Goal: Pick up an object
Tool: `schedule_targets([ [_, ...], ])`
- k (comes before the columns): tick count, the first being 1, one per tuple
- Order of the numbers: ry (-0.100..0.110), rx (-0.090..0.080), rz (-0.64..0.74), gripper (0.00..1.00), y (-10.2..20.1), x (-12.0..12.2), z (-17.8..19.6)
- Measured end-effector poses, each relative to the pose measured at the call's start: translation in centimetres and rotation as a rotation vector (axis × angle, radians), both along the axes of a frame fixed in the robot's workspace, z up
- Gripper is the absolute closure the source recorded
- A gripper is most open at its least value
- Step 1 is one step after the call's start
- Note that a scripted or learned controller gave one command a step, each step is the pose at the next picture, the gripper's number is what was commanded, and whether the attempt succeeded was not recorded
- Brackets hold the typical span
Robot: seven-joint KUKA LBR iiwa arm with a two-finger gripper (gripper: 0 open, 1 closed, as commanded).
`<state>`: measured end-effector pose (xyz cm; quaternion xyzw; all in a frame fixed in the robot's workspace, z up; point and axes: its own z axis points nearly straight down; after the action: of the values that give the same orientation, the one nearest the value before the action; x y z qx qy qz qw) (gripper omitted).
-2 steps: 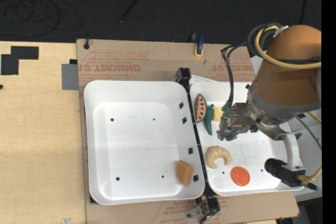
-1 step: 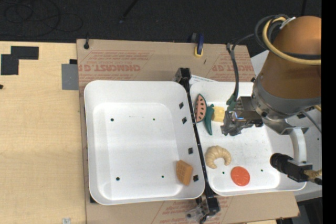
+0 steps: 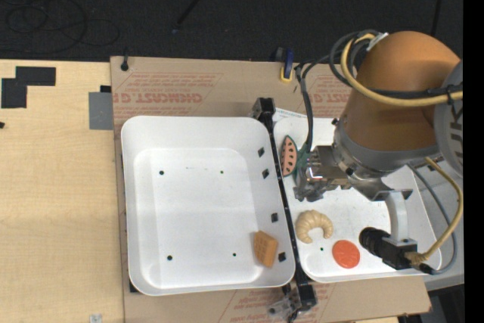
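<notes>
Croissant (image 3: 313, 225) lying loose in right bin (image 3: 423, 185), just below gripper (image 3: 308, 181), likely the nearest target; watermelon slice (image 3: 289, 155) against divider, orange disc (image 3: 346, 254) near front. Gripper grasp: cannot tell. Tan block (image 3: 265, 248) alone in left bin (image 3: 151, 163).

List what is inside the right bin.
The right bin holds a croissant, an orange-red round piece and a watermelon slice against its left wall. The arm covers the bin's upper right, so anything lying there is hidden.
</notes>
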<state>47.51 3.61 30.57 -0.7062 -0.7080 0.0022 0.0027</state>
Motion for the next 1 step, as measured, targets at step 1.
schedule_targets([
  [1, 0.006, -0.003, -0.013, 1.00, -10.08, -0.19, -8.23],
])
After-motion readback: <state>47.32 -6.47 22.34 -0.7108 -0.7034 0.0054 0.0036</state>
